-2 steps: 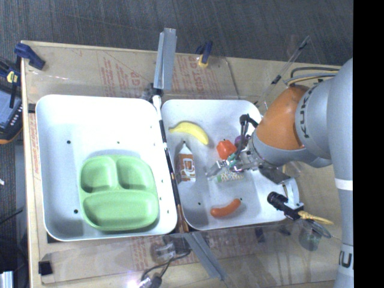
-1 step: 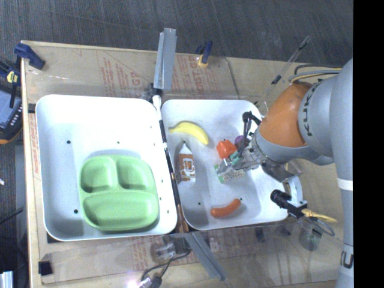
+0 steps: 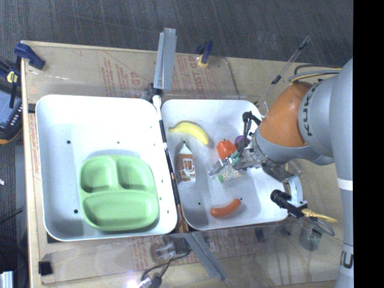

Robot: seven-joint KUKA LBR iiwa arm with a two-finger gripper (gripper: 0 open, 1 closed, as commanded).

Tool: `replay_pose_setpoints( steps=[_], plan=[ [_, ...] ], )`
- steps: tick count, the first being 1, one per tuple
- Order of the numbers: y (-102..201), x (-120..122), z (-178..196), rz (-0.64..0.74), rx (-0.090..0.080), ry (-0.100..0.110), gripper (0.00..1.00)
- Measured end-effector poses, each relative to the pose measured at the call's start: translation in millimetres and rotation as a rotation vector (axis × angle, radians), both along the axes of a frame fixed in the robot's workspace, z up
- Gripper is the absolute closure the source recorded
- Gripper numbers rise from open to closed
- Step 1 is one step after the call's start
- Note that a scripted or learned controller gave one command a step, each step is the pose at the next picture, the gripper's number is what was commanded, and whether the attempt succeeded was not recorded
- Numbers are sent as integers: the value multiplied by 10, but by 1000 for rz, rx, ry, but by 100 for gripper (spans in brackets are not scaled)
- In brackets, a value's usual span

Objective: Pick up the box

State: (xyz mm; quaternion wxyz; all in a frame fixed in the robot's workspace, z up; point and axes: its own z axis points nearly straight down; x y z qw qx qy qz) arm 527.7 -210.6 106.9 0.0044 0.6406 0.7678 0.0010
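A: Camera view, looking down: where is the box (image 3: 186,167)?

B: It lies in the right bin (image 3: 255,216), close against that bin's left wall, with bare white floor to its right.

A: What is around it?

B: A banana (image 3: 191,131) lies above it. A sausage (image 3: 225,209) sits lower right, near the front rim. Between them, mid-bin, are an orange item (image 3: 225,148) and a speckled packet (image 3: 228,173).

A: And the gripper (image 3: 235,159)?

B: It hangs over those two items, apart from the box. I cannot tell how it is set. The arm (image 3: 294,128) covers the bin's right edge.

A: The left bin (image 3: 51,116)?

B: It holds a green tray (image 3: 119,193) toward its front.
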Motion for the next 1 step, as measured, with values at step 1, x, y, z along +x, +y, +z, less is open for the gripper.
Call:
replay_pose_setpoints(
  steps=[1],
  plan=[
    [3, 1, 95, 3, 0, 1, 100]
  ],
)
